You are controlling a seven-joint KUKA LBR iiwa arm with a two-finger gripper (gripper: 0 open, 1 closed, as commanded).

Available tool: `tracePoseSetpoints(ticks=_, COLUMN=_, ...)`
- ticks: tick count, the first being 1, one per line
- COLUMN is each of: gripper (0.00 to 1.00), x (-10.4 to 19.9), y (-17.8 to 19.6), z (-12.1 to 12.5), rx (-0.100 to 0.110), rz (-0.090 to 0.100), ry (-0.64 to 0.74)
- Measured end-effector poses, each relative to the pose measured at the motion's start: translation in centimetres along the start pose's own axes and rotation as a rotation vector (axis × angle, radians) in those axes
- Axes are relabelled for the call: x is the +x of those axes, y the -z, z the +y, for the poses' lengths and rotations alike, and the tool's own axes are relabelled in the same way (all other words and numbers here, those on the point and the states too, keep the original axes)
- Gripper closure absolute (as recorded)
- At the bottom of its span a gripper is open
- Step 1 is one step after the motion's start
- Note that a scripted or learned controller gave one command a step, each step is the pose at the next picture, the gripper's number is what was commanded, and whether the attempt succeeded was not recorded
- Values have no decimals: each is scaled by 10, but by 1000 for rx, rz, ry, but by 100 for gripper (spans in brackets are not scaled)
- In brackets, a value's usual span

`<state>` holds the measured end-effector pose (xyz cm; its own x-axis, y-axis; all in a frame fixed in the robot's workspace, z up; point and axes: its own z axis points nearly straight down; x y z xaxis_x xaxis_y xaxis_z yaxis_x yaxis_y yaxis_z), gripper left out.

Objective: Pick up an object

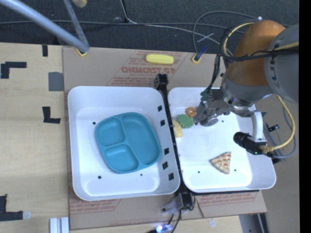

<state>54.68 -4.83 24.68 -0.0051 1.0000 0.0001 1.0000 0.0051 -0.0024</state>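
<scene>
Pizza slice [221,162] lies right-bin; tool [200,116] (grip state unreadable) hovers by green toy [184,121]; cardboard lettering illegible.

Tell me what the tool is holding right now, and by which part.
Cannot be told. The tool is low in the right bin, beside the green toy and the small orange ring; no hold is visible.

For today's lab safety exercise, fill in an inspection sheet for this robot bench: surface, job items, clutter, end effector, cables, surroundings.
Surface: cardboard sheet under two white bins.
Job's things: pizza slice, green piece, small brown ring in right bin; blue divided plate in left bin.
Clutter: yellow piece on the cardboard.
Grippers: end effector low beside the green piece.
Cables: black cable behind the bins.
Surroundings: wooden bench.
</scene>
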Motion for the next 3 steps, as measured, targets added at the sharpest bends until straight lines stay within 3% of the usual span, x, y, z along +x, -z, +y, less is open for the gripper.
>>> tracePoseSetpoints(ticks=2, gripper=100, x=102, y=-16, z=19, rx=1, rz=0, ry=0)
tracePoseSetpoints(ticks=3, gripper=100, x=146, y=-13, z=40, rx=-2, rz=1, ry=1)
